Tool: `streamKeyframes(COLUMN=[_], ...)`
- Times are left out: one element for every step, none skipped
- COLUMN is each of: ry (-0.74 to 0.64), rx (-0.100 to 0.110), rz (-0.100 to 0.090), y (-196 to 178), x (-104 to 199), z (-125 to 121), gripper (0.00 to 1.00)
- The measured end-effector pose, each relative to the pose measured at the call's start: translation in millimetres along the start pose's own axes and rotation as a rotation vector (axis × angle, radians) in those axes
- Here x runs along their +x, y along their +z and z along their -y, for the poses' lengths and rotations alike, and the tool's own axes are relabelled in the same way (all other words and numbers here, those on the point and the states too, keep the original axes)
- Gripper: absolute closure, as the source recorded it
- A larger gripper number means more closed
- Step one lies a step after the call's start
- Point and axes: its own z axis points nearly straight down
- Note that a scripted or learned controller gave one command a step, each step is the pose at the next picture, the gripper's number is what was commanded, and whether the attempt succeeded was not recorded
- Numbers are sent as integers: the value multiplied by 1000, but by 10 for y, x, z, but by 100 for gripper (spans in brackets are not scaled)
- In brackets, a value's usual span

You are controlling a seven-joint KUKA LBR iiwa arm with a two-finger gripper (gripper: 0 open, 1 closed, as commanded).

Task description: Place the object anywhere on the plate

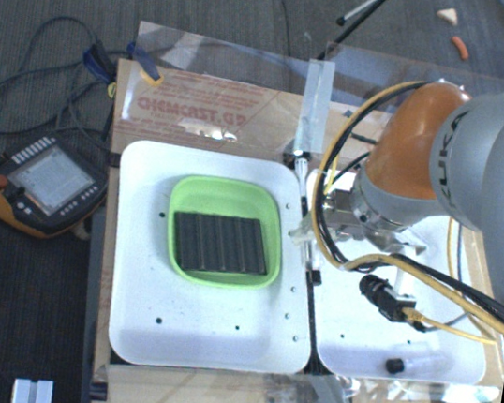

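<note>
Pendant (38, 186), a handheld controller with a screen, lies on the dark floor left of the bench. Left bin (203, 330) holds a green plate (228, 203) with a dark ribbed object (219, 244) resting flat on it, toward the plate's near edge. Right bin (417, 360) lies beneath the arm (448, 161), whose orange band and grey body cover the wrist. Yellow and black cables loop below it. Pincer state cannot be determined, since the arm hides it.

Bright, even light; white bins (200, 349) glare slightly.
</note>
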Motion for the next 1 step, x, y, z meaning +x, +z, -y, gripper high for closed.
streamKeyframes(ry=[0], rx=[0], rz=[0], y=[-2], x=[-1], z=[-1], gripper=[0])
